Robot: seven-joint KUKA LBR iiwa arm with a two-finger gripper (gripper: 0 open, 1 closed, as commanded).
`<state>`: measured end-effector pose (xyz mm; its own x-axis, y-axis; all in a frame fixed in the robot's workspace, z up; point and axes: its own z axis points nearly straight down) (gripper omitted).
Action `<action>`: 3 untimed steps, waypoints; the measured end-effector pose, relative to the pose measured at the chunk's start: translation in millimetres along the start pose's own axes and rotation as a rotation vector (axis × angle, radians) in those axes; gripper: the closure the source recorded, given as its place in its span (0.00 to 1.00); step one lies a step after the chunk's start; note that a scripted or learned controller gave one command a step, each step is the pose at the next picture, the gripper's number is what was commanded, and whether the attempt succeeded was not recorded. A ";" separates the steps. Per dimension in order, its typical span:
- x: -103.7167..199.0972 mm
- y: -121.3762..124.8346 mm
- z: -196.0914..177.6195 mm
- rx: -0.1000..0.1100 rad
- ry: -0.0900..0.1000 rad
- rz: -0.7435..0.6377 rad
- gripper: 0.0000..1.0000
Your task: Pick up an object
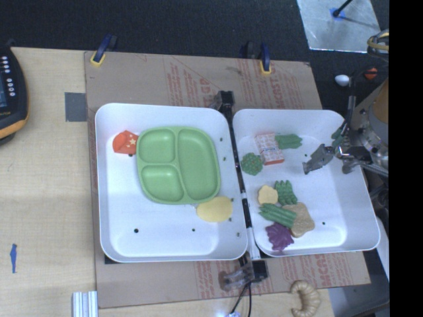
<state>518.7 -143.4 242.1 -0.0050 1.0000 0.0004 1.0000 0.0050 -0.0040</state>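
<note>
Dark carpet is seen behind a pale wooden bench [46, 197], on which a brown cardboard sheet [198, 78] is held by blue clamps along its far edge. Two shallow white bins are set side by side on the sheet. In the left bin [119, 236] a green divided plate [178, 164] is laid near the centre, with a red toy with a yellow star [124, 142] touching its left edge and a yellow lemon-shaped toy [215, 209] just beside its lower right corner. In the right bin [350, 210] a cluster of toy foods is gathered toward the left half: a green broccoli piece [251, 163], a small red-and-white packet [268, 147], a dark green leafy piece [289, 140], a small yellow piece [267, 194], a ridged green piece [286, 191], a green bean pod [277, 214], a tan biscuit-like piece [300, 219] and a purple piece [279, 236]. The gripper [330, 158] is seen above the right half of the right bin, reached in from the right edge, well apart from the cluster. Its two dark fingers [317, 160] are spread apart, and nothing is held between them. A coiled tan object [306, 297] is laid on the cardboard below the right bin.
</note>
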 end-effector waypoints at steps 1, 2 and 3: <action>36.1 -4.7 97.7 0.009 0.003 -0.004 0.00; 33.5 23.1 150.9 -0.002 0.003 -0.001 0.00; 48.9 77.5 149.3 -0.007 -0.001 -0.003 0.00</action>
<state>595.4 -94.0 92.6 -0.0077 1.0000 -0.0002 1.0000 0.0077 0.0025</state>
